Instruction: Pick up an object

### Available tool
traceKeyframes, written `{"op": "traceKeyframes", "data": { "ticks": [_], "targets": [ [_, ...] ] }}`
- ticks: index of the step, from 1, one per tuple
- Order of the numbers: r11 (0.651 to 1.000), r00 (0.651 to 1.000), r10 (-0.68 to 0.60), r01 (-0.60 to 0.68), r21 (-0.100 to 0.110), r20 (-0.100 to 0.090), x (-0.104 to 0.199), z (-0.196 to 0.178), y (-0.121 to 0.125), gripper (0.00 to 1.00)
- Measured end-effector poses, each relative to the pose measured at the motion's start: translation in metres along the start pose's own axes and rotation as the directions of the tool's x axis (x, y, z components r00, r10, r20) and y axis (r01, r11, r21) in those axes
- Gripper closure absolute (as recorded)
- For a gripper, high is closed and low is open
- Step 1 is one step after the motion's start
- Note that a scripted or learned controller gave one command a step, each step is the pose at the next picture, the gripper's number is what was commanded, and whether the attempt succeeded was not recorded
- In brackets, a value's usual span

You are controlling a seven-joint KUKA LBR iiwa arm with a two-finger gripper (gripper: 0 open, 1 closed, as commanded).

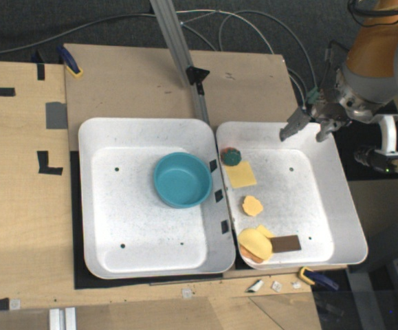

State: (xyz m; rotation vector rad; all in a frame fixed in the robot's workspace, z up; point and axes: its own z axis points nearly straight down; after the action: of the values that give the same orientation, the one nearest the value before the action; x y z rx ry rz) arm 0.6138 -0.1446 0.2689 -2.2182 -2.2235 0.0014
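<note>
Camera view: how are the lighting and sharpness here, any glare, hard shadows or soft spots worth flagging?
In the camera view the light is even and diffuse; the left bin and right bin look bright white without blown-out glare. The teal bowl casts only a faint shadow. The pincer is slightly soft, and the small items beside the yellow square lack fine detail.

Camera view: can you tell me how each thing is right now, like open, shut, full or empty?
Gripper: fingers open, nothing between them, over the right bin's far edge.
Blue bowl: upright, empty, in the left bin.
Yellow square: lying flat in the right bin.
Brown block: lying flat, beside the yellow bun-shaped thing.
</note>
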Motion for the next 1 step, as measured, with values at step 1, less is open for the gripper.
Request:
{"op": "traceKeyframes", "data": {
  "ticks": [1],
  "targets": [
    [1.0, 1.0, 0.0, 0.0, 0.0, 0.0, 0.0, 0.0, 0.0, 0.0]
  ]
}}
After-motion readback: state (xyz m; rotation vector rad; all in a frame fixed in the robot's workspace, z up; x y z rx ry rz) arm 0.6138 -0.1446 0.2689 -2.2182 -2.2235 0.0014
